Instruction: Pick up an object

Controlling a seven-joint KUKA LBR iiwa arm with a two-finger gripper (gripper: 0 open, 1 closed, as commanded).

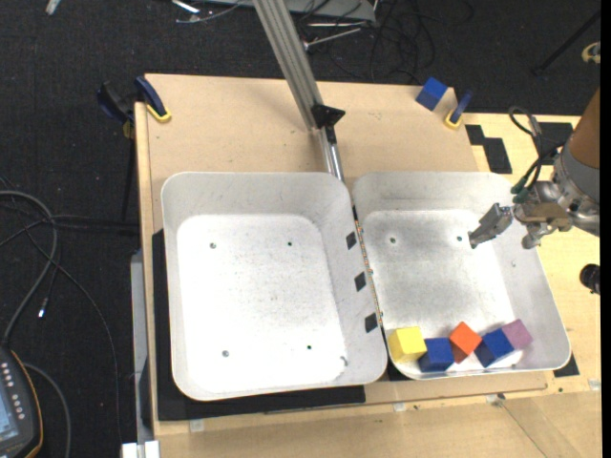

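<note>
While the gripper (510, 227) hangs at three o'clock over the right bin (535, 284), fingers apart and clamped on nothing, five small blocks cluster at that bin's six o'clock rim: yellow cube (408, 342), blue cube (437, 353), orange cube (465, 339), second blue cube (495, 346), purple cube (516, 333).

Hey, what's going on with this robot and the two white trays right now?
The arm reaches in from the right, its tool above the upper right part of the right bin, holding nothing. Five blocks sit along that bin's near edge: yellow block, blue block, orange block, another blue block and purple block. Nothing is picked up yet.
</note>
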